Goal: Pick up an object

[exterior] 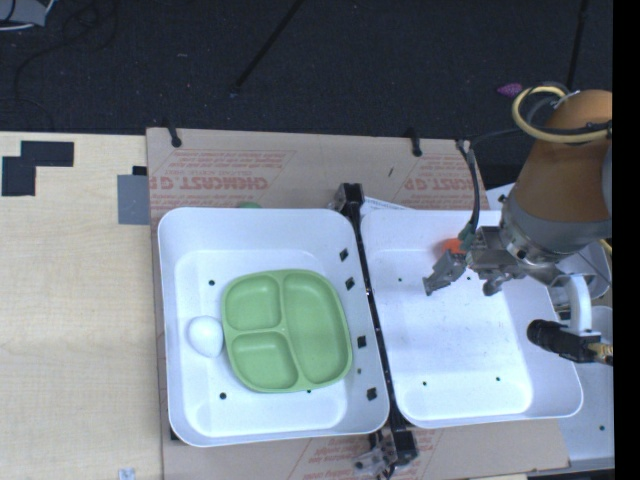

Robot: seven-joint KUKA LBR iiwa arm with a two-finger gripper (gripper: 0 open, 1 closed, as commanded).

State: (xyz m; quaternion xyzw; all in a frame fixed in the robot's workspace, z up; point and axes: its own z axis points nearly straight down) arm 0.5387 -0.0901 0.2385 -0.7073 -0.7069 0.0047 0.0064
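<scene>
fingers [441, 276] | over right bin [470, 388] (spread cannot be told) | green plate [286, 329] left bin

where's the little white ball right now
The white ball lies in the left bin of the camera view, touching the left edge of the green divided plate.

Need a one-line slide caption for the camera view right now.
Arm's end effector hovers over the right bin; a green divided plate and a white ball sit in the left bin.

A robotics lab: white bins [190, 268] on cardboard-lined bench [80, 298], loose cables [30, 8].
</scene>
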